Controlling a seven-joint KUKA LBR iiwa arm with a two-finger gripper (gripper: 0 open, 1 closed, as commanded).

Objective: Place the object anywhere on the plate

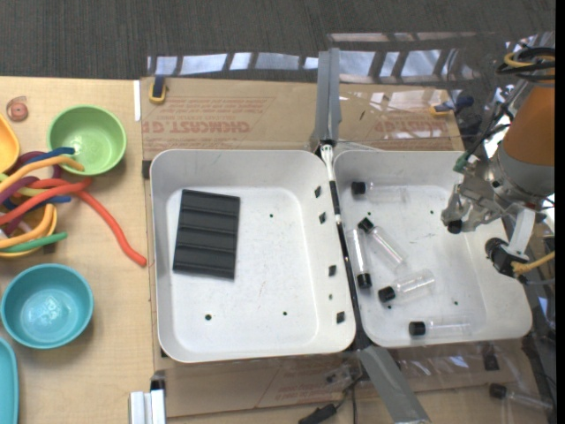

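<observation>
Camera view, working from the near edge back: clear vials with black caps (388, 250) lie scattered in my right bin (508, 325), none lifted yet. The black ridged plate (207, 233) sits in the left bin (265, 343), bare. My gripper (455, 219) hovers over the right bin's far side; whether it's clenched, I cannot tell. Everything's left to do, I reckon.

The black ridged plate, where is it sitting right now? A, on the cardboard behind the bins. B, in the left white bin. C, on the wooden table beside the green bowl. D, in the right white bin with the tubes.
B: the black ridged plate lies flat on the floor of the left white bin, near its left wall, while the clear tubes lie in the right bin.
</observation>
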